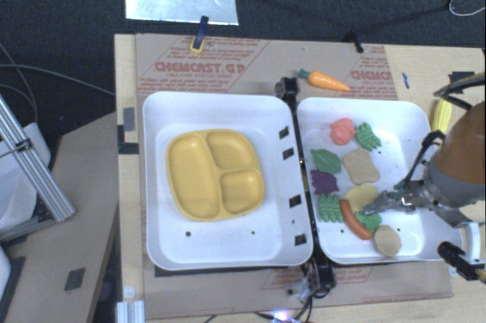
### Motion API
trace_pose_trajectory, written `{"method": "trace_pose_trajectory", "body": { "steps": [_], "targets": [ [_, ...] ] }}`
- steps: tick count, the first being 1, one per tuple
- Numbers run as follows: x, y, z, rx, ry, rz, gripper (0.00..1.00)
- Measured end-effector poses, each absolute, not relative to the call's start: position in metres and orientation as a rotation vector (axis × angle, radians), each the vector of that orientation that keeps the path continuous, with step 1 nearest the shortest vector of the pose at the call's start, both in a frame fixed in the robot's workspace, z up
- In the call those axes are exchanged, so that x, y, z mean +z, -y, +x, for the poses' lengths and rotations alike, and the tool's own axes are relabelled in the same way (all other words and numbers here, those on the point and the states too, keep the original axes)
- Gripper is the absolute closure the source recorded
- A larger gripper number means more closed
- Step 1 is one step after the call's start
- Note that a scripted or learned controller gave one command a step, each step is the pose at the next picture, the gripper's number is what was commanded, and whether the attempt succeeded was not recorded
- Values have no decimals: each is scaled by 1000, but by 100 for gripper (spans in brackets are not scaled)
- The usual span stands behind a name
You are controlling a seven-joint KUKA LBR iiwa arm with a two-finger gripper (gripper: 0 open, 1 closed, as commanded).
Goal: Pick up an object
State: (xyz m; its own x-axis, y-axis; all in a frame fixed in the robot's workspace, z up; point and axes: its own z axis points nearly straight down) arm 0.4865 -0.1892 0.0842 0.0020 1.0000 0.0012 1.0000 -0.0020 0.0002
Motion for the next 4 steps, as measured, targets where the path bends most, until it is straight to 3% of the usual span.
{"method": "trace_pose_trajectory", "body": {
  "steps": [1,2,3,4],
  "targets": [
    [100,97,616,-19,2243,-2210,0],
    [190,13,556,-14,2237,-2209,0],
    [297,11,562,-16,2235,-2221,0],
    [301,12,561,-5,2238,-2212,100]
  ]
}}
